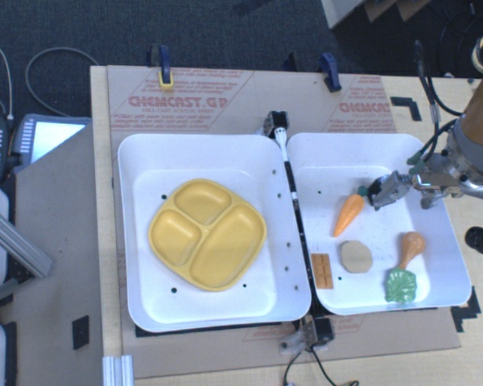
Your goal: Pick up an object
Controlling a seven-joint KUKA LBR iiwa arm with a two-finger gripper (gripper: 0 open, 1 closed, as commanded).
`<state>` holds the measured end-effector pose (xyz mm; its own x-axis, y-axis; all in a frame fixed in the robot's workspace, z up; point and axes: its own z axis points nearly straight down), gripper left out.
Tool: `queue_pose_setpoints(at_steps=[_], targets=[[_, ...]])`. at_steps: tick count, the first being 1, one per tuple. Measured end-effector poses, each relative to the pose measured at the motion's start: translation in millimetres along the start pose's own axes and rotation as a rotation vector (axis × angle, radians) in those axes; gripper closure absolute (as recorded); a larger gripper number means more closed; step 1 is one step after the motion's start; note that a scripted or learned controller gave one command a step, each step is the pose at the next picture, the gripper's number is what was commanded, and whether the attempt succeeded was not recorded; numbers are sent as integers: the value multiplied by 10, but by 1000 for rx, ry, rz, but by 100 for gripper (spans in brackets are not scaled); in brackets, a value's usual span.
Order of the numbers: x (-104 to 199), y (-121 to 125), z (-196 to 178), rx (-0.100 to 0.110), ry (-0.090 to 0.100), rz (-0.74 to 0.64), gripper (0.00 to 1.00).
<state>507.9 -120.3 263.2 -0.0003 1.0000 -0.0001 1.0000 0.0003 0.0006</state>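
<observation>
"CHEMCAST GP" board [185, 101], carrot [348, 214], gripper [380, 193]

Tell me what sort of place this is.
Probably a robotics lab's grasping bench: two white bins clamped on a board, toy food like a carrot and a yellow divided plate, and a gripper reaching in.

Yellow divided plate [208, 233], left bin [137, 183].

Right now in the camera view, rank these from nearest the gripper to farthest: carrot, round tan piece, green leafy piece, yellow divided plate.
1. Carrot, just left of the gripper in the right bin.
2. Round tan piece, below the carrot.
3. Green leafy piece, at the right bin's near edge.
4. Yellow divided plate, over in the left bin.
</observation>
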Motion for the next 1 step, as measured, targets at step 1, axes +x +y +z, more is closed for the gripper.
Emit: queue_pose_setpoints(at_steps=[1], targets=[[68,12,445,6,2,1,0]])
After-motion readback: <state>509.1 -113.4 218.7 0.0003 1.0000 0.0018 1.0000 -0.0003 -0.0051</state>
